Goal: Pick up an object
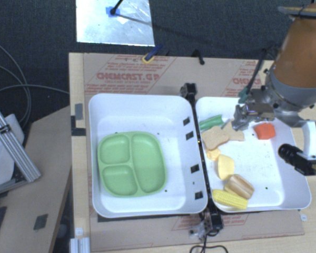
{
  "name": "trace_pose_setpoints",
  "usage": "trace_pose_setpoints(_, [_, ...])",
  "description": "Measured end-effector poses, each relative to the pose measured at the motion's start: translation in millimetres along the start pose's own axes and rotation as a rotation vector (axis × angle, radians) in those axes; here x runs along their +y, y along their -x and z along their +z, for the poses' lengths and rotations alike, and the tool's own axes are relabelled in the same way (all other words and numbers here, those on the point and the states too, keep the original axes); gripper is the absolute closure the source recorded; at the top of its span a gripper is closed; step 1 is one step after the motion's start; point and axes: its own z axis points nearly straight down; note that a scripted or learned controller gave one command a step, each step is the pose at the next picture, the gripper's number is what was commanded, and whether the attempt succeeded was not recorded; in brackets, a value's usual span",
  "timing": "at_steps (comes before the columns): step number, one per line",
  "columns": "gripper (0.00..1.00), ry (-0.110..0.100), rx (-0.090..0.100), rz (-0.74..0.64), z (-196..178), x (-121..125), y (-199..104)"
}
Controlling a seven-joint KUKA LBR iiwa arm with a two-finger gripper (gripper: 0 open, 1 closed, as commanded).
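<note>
The right bin holds several toy foods. A green pod lies at its upper left, with a tan bread slice just below it. An orange-red piece sits further right. Lower down are a pale yellow wedge, a brown bun and a yellow corn cob. My gripper hangs over the upper middle of this bin, between the green pod and the orange-red piece and just above the right end of the bread slice. Nothing is visibly held in it.
The left bin holds a green divided plate. A black ridge with clips separates the two bins. The arm's grey and orange body covers the right bin's upper right corner. A black part sticks out over the bin's right rim.
</note>
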Motion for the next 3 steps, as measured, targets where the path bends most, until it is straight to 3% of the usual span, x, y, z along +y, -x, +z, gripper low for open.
trace_pose_setpoints(1, [1.0,-0.009,0.003,-0.008,-8,-17,-67])
trace_pose_setpoints(2, [1.0,-0.027,-0.001,0.0,138,-23,-91])
trace_pose_setpoints(3, [1.0,-0.005,-0.004,0.007,132,64,-17])
